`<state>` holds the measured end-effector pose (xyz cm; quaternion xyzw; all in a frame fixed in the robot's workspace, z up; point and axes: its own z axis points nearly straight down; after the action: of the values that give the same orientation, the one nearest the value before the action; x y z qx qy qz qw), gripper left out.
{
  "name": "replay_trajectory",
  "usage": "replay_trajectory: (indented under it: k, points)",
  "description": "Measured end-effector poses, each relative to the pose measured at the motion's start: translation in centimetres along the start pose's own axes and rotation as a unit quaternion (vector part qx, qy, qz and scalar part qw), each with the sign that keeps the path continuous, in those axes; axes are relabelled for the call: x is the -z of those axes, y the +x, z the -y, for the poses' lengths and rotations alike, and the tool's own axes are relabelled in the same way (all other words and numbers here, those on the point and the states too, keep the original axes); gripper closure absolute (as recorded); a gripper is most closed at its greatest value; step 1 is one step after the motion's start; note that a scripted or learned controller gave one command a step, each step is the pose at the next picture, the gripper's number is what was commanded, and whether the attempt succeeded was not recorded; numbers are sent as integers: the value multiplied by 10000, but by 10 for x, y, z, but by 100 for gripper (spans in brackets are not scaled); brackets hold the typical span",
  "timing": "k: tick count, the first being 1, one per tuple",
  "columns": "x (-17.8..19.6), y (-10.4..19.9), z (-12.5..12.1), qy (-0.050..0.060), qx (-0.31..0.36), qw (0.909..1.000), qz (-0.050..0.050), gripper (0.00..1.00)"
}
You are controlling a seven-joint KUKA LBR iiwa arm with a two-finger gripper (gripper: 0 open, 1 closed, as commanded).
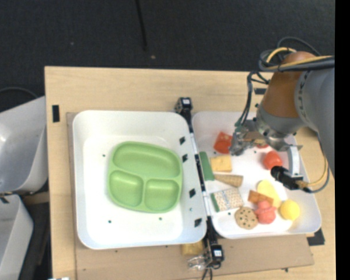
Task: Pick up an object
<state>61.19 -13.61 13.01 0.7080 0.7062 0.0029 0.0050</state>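
Observation:
My gripper reaches down into the right bin near its back left part. It sits just right of an orange-red block, close to it or touching it. A red round piece lies to the gripper's right. In front of it are a yellow cheese wedge, a tan cone and a green strip. The arm's wrist hides the bin floor behind the gripper.
Towards the right bin's front lie a cracker, a cookie, a yellow piece, a pink piece and a yellow ball. The left bin holds a green divided plate.

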Motion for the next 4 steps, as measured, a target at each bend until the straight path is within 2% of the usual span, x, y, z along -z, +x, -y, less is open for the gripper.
replay_trajectory:
  k: [1, 2, 3, 4]
  points:
    - [-30, -15, 112, 101, -16, 9999, -23, 100]
    - [78, 68, 112, 11, 56, 10000, -23, 100]
    - [124, 196, 120, 24, 81, 10000, -32, 100]
    - [233, 210, 119, -1, 43, 10000, -28, 100]
